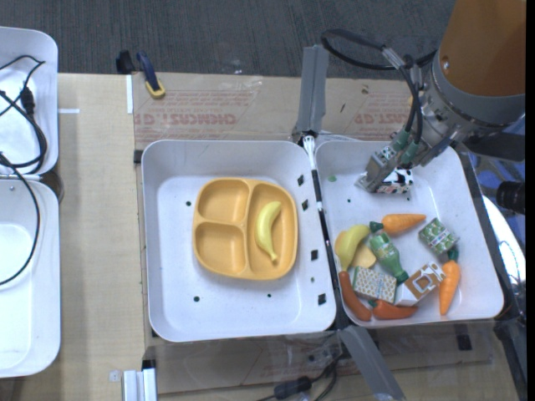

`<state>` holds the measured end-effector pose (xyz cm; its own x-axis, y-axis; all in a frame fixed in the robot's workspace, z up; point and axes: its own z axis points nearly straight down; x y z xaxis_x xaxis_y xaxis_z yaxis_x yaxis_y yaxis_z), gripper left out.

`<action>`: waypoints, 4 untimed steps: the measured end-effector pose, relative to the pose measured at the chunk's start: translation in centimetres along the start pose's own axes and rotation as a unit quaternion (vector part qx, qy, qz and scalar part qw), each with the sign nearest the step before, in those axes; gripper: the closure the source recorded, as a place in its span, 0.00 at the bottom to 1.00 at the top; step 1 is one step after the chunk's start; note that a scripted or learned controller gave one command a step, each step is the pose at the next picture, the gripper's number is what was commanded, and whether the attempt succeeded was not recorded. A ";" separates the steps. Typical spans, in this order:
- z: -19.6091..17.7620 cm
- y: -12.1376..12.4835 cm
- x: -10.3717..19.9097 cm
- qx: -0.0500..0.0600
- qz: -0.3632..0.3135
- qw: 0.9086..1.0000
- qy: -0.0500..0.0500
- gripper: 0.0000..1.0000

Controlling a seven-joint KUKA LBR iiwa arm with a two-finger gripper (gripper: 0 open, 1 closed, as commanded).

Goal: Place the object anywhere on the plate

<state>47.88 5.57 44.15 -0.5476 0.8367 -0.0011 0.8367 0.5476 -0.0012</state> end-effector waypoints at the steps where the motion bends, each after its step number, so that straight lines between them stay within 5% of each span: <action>1: 8.4 4.8 7.5 0.001 -0.057 0.998 0.000 1.00; 2: 9.9 4.4 6.8 0.001 -0.029 1.000 0.000 1.00; 3: 13.0 9.7 9.0 0.001 -0.081 0.997 0.000 1.00; 4: 14.3 7.4 11.3 0.001 -0.143 0.990 0.001 1.00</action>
<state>47.85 19.08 29.82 -0.7626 0.6469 0.0007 0.6469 0.7625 -0.0035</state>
